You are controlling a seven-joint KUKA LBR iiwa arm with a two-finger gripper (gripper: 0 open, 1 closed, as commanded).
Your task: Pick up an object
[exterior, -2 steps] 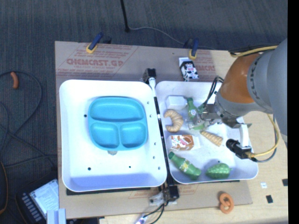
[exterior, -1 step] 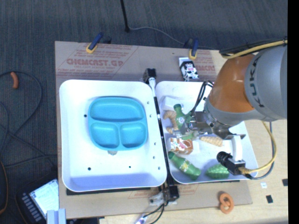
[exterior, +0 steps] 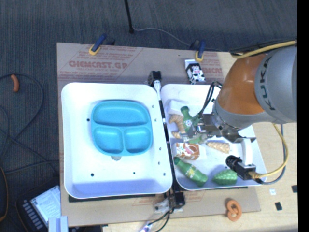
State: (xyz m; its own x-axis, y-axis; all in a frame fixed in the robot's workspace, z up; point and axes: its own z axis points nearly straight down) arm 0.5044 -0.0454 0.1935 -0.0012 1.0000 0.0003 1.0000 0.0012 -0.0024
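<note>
Gripper (exterior: 197, 127), its state impossible to tell, hung low among right white bin (exterior: 255, 154)'s clutter, seemingly mid-reach, beside a green plastic bottle (exterior: 185, 113) above centre-right, needing a firm close next; farther left lay a blue sectioned tray (exterior: 121, 127).

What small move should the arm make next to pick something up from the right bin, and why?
Probably a short straight descent. The gripper hangs over the toy pile in the right bin, just above the packet and beside the upper green bottle, with nothing visibly between its fingers.
</note>
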